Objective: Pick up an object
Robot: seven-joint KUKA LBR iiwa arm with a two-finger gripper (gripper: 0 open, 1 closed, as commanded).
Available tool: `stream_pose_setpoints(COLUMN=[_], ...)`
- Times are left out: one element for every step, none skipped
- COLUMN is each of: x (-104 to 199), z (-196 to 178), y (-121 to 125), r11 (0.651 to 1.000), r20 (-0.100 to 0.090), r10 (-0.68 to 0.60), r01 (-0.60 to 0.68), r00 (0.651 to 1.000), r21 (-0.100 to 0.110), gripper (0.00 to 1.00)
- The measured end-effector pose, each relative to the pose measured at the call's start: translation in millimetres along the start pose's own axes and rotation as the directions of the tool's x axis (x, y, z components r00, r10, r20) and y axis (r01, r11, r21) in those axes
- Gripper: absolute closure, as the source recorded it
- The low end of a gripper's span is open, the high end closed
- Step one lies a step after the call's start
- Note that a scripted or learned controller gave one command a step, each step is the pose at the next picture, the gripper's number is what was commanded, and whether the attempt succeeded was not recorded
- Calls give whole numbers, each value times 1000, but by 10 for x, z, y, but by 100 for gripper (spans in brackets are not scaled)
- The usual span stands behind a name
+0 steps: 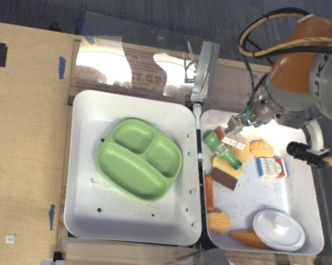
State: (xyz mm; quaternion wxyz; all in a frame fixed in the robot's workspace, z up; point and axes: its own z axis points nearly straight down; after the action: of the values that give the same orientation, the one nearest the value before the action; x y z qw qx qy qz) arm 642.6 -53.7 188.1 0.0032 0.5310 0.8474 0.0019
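Right bin (312,204) holds the pickable clutter. Landmark: green bottle (222,150) with a red-and-white label, lying tilted near that bin's left wall, upper half. Gripper (241,120) sits just above and right of the bottle's upper end, close to the bin's far edge; can't tell if the jaws are open or closed, and nothing visibly sits between them.

Around the bottle: brown-and-yellow block (225,176) touching its lower end; orange waffle-like piece (260,149) just right; small white-and-blue carton (271,167) further right, lower. Red sausage-like stick (208,192) lies below the bottle, hugging the left wall. Below that, an orange-tan food piece (219,221), then a carrot (248,237) tucked against a white lidded bowl (279,228) at the near right corner.

Open floor: middle of the bin, between block, carton and bowl. Left-wall side is crowded.

Left bin (81,166), left of the bottle across the shared rim, carries a green divided plate (141,159), with bare margin all round. Tabletop (12,138) further left.
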Motion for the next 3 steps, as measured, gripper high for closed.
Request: stream_pose_setpoints(x=[132, 146, 149], z=[-1011, -960, -1079], y=[-163, -171, -151], r11=[990, 990, 989], r20=[5, -1, 5], r10=[-143, -144, -147], r01=[143, 144, 147], r00=[990, 990, 989], r21=[-5, 3, -2], gripper=[100, 0, 100])
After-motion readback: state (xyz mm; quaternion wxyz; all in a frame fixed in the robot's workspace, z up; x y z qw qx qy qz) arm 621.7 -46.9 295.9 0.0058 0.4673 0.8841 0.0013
